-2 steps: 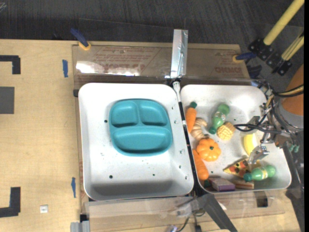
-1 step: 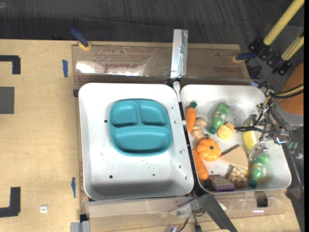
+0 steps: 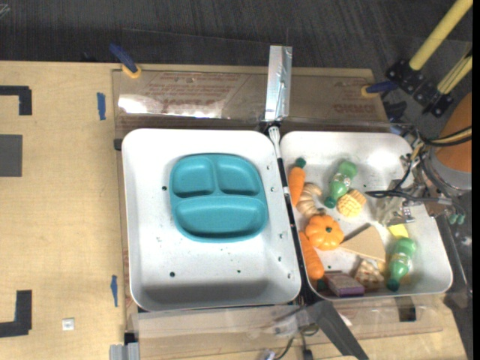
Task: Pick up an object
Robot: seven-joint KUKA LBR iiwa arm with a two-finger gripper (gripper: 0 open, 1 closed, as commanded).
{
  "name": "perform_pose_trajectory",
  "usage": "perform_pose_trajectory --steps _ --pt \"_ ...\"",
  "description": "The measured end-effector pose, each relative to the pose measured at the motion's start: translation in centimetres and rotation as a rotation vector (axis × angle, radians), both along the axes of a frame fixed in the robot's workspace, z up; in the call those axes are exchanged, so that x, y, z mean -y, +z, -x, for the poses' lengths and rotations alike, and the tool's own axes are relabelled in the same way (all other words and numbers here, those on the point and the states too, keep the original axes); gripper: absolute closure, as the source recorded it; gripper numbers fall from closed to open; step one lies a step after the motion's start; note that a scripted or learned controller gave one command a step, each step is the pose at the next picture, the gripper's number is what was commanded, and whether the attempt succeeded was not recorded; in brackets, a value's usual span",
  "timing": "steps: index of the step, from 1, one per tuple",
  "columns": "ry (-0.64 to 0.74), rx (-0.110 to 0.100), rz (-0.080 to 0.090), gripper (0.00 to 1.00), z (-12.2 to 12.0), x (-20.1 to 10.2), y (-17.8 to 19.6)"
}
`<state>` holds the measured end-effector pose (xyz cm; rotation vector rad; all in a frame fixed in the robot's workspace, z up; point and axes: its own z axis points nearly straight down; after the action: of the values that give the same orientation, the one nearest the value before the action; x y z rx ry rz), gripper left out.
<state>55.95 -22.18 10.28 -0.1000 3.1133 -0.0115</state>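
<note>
**Ana:** End effector (image 3: 403, 214) first: it sits low at the right side of the right bin (image 3: 375, 142), under the cables and wrist hardware. I cannot tell its state, since that corner is a tangle of wires.

**Ben:** Is anything in it?

**Ana:** Nothing I can make out, so I'd treat the pick as not yet made. Nearest to it is a small yellow block (image 3: 399, 231), with a green bottle-shaped toy (image 3: 400, 259) just below that. Either looks like the handiest target.

**Ben:** And further out?

**Ana:** A tan wedge (image 3: 365, 240) lies toward the middle of the bin, a pumpkin (image 3: 325, 231) is left of it, and a corn cob (image 3: 349, 201) and another green toy (image 3: 343, 174) lie above. Two carrots (image 3: 297, 184) run along the left wall, and a purple block (image 3: 343, 284) sits at the near edge.

**Ben:** So how do we do it well?

**Ana:** Choose something standing apart from its neighbours, perhaps the yellow block. Come straight down over its centre, straddle it squarely, close, then lift vertically. The bottle is rounded and may roll out of a loose grip.

**Ben:** What about the left bin (image 3: 142, 223)?

**Ana:** It holds a teal divided plate (image 3: 217, 197), which is flat and hard to grasp. Leave it on the tabletop (image 3: 60, 223) side.
</note>
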Motion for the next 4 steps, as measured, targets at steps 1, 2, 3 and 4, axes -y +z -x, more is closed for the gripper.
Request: perform_pose_trajectory --steps 1,2,3,4 --pt "0.201 -0.017 -0.002 1.0 -4.3 0.0 -0.4" --pt "0.142 -0.014 -0.005 1.0 -10.5 -4.1 -1.4" --pt "0.293 -0.014 0.002 1.0 -11.0 0.2 0.8" --pt "0.534 -0.016 0.005 1.0 -11.0 0.0 0.9"
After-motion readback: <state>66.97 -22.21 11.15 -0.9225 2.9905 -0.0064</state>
